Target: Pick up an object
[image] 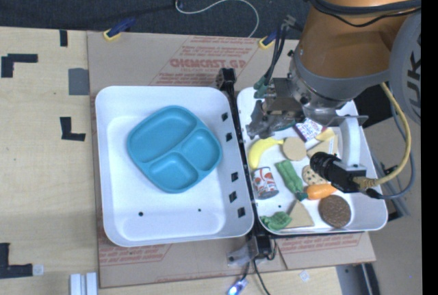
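Banana [263, 148] lies just below the gripper [263, 124], whose grip seems unreadable.

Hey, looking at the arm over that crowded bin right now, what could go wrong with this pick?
The gripper hangs low over the right bin's left end, just above the banana. The items there lie packed close, so the fingers may land on the neighbouring red-and-white can or tan disc instead, or nudge them aside. The gripper is also near the bin's left wall, so it might clip it.
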You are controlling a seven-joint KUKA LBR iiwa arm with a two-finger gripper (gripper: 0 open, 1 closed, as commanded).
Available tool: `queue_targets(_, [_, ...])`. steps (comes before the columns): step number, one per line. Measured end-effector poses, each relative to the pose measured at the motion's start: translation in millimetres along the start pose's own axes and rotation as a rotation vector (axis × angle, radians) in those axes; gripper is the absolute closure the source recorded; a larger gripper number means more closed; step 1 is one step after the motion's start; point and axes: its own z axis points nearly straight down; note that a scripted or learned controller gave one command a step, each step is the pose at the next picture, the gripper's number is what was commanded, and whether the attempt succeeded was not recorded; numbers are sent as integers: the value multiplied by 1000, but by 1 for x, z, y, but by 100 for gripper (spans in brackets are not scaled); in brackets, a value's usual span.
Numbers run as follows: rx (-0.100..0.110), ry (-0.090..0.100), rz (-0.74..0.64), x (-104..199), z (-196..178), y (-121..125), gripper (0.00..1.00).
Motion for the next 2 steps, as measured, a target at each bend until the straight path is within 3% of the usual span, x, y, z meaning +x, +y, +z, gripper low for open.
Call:
queue_targets(1, [-3,1,1,39,-91,2,100])
queue_targets(2, [6,-3,10,2,-97,2,100])
